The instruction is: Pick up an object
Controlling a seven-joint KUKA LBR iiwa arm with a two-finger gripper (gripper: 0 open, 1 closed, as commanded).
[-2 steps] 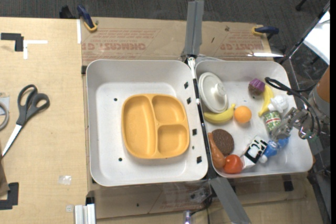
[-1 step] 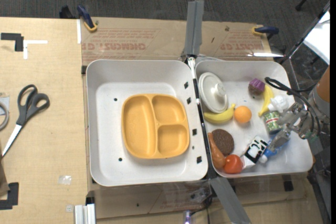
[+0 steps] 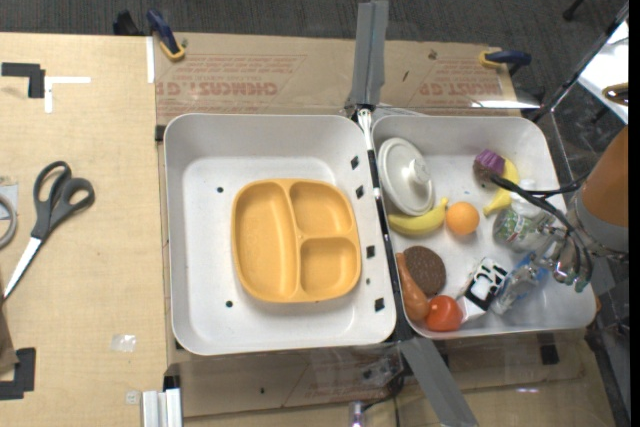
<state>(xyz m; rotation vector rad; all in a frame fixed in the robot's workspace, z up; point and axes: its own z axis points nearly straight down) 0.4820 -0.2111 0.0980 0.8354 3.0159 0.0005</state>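
Two white bins side by side on bench. Left bin [image 3: 190, 245]: orange divided tray [image 3: 296, 240], centred. Right bin [image 3: 530, 130]: white lidded bowl [image 3: 405, 173] upper left, banana [image 3: 420, 218] just below, orange [image 3: 461, 218] beside banana, brown disc [image 3: 425, 266], carrot [image 3: 413, 291], tomato [image 3: 444, 313], purple-and-yellow piece [image 3: 495, 173]. Gripper [image 3: 520, 283] low in right bin's right half, beside black-and-white item [image 3: 485, 283]; cannot tell whether closed or gripping. Scissors [image 3: 45, 215] on bench, far left.

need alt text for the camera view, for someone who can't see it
Two white bins sit side by side: the left bin holds a yellow divided plate, the right bin holds toy food, with the gripper low at its right side.
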